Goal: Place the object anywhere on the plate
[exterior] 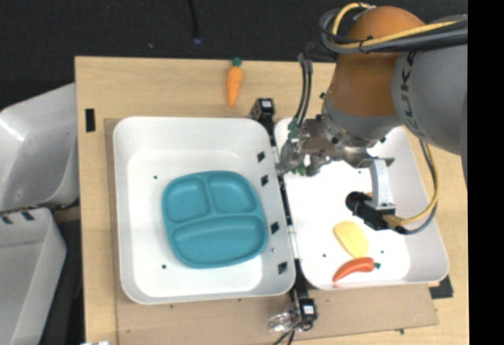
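Two white bins sit on the tabletop (157,83): the left bin (126,202) and the right bin (421,241). There is one blue plate (213,217) with three compartments, one carrot (234,83), one yellow food piece (351,237) and one red chili (353,268). One grey robot arm (441,91) carries one orange band (366,76).

we see a bulky grey arm (441,91) with a rounded, glossy orange band (370,60) above the wrist. dark lettering (407,87) runs along the grey shell beside the band, too cut off to read. yellow and black cables (346,24) loop over the top of the orange part. a thin dark cable (303,91) hangs toward the gripper (293,156), a grey-and-black metal cluster.
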Available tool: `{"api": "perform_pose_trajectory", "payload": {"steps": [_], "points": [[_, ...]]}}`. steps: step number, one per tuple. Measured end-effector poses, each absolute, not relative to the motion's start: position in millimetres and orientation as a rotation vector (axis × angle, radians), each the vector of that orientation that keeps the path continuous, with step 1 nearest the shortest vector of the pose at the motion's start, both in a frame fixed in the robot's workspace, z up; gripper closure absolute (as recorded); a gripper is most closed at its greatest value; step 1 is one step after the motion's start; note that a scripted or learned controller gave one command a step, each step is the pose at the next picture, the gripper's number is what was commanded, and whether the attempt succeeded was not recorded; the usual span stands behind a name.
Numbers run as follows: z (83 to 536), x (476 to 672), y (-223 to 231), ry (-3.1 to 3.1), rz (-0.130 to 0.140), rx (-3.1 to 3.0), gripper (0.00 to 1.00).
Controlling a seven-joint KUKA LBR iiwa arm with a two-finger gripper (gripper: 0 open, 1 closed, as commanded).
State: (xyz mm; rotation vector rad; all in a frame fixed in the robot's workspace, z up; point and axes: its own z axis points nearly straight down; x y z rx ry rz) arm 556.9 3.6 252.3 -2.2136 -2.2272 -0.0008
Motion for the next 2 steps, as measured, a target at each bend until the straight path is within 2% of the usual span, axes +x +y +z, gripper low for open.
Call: {"api": "perform_pose_trajectory", "payload": {"steps": [1,2], "points": [[255.1,544.7,48.6,-2.228,-0.001,-2.213,1.00],[255.3,545.3,46.1,-2.224,-0.001,-2.218,0.00]]}}
